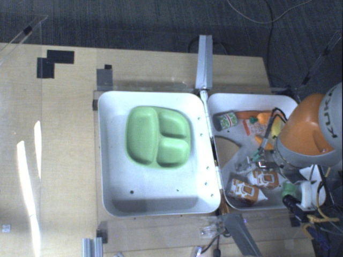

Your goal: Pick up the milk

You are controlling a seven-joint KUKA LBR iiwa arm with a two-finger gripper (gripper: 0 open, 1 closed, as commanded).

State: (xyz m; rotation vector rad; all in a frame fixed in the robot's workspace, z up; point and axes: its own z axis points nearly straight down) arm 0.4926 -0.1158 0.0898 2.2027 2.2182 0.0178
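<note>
In the right bin (230, 149), two small brown-and-white cartons lie near the front. One carton (244, 190) is at the front left, the other (266, 179) just right of it and partly under the arm. Either could be the milk; the labels are too small to read. The gripper (258, 160) hangs low over the middle of this bin, just behind the cartons, below the arm's orange band (301, 130). The wrist and cables hide its tip.
The left bin (112, 186) holds a green divided plate (158, 136). At the back of the right bin lie a green-labelled can (226, 120) and an orange packet (255, 124). A metal post (204, 63) stands behind the bins' shared wall.
</note>
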